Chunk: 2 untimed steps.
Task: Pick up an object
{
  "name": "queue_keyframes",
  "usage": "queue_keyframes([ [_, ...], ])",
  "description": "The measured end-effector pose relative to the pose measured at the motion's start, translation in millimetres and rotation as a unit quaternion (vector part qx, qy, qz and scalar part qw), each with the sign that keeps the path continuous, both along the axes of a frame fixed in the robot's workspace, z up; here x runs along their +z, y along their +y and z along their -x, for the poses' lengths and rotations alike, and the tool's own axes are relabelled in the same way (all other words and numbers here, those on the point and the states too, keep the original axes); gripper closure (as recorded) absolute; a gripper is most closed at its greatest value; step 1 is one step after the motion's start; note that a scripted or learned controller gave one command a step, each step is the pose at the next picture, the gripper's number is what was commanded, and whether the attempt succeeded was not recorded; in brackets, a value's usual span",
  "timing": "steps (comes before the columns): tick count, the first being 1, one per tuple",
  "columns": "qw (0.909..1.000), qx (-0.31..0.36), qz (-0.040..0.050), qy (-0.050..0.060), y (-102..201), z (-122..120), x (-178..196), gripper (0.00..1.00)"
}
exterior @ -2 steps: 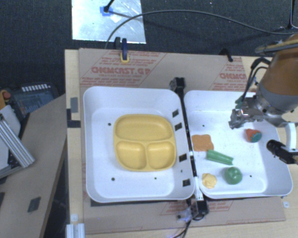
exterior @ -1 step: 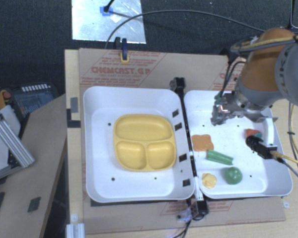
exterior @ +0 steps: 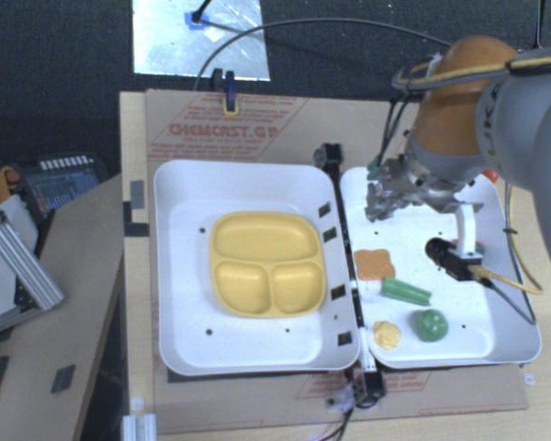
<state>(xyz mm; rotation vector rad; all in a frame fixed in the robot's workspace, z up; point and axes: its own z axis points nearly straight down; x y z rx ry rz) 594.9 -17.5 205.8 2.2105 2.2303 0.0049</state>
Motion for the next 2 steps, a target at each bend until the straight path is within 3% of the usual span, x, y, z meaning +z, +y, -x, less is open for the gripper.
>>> queue_keyframes([
  [1, 1.0, 0.001, -0.0007, 0.0, 54.5, -18.5, -3.3, 1.0],
  [2, 1.0, 0.0, -0.0009, 0.0, 104.6, -30.7, 16.6, 1.0],
])
